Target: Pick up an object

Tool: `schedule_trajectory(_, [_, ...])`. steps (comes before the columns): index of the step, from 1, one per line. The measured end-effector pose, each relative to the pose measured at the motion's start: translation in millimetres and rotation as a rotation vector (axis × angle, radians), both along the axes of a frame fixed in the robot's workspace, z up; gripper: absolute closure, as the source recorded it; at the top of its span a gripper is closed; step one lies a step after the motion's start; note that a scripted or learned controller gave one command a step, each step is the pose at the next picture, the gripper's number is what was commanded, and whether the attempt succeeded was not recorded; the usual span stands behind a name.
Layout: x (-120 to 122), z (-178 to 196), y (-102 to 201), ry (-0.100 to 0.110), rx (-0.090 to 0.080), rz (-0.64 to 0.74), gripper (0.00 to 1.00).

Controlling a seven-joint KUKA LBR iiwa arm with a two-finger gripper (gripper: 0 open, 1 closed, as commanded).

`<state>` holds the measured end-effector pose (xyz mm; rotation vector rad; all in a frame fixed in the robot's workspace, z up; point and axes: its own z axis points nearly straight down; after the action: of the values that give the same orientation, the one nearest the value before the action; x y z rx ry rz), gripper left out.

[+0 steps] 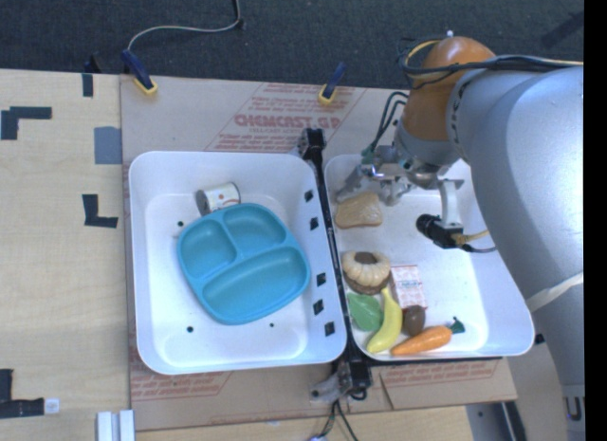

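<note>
hovering with gripper (372, 181) just above bread (358, 211) in right bin (493, 311); cannot tell whether clamping anything.

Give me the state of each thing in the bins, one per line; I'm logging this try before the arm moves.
Blue divided plate: flat, right way up, left bin.
Small can: on its side, touching the plate's far rim.
Bread slice: lying flat, right bin, just below the gripper.
Donut: lying flat.
Banana: lying beside the carrot.
Small carton: lying flat.
</note>
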<state>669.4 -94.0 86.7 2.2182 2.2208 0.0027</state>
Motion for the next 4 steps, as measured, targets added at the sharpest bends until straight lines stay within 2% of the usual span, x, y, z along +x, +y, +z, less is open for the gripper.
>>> schedule_trajectory(1, [0.2, 0.1, -6.7, -0.001, 0.000, 0.001, 0.00])
schedule_trajectory(2, [-26.9, 0.5, -5.3, -0.002, 0.000, -0.001, 0.00])
schedule_trajectory(3, [-41.4, 0.8, -0.2, -0.004, -0.001, -0.001, 0.00])
schedule_trajectory(4, [0.3, 0.0, 0.4, -0.002, 0.000, 0.000, 0.00])
